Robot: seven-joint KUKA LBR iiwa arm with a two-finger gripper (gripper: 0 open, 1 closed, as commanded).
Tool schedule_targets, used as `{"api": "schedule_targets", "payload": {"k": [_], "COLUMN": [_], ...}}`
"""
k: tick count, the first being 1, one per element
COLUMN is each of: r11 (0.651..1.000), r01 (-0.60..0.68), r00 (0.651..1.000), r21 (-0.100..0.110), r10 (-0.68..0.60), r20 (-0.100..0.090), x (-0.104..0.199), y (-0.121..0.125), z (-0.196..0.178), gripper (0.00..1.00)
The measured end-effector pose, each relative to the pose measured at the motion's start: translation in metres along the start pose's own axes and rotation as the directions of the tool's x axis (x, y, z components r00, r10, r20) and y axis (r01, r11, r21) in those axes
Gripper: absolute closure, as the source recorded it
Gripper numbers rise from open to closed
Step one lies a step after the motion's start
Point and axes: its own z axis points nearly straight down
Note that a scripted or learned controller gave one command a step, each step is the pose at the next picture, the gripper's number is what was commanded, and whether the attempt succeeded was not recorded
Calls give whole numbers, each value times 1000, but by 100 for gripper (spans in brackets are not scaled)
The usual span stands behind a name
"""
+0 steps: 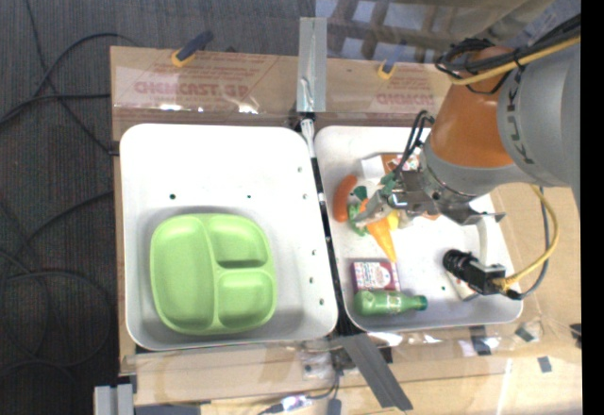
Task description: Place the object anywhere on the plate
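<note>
Cardboard-lined tabletop [236,83] carries two white bins. Right bin [491,309] holds an orange carrot [382,236], green bottle [389,303] and purple box [374,273]; the pincer [382,201] hovers there, grip unclear. Left bin [189,144] holds the green plate [213,272].

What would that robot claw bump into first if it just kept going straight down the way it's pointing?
Probably the orange carrot-shaped toy with green leaves, lying in the right bin directly under the gripper. Depth is hard to judge from above, so it may already be touching it.
</note>
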Motion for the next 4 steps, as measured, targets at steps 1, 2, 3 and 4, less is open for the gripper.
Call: {"api": "schedule_targets", "payload": {"k": [1,2,3,4], "r11": [996,1000,998,998], "r01": [93,3,69,69], "r00": [996,1000,998,998], "r21": [1,3,2,1], "r10": [-93,-3,-69,-69], "r20": [2,4,6,5], "x": [96,225,193,193], "y": [-35,-36,30,30], "z": [-59,-23,46,45], "gripper": [100,100,100,0]}}
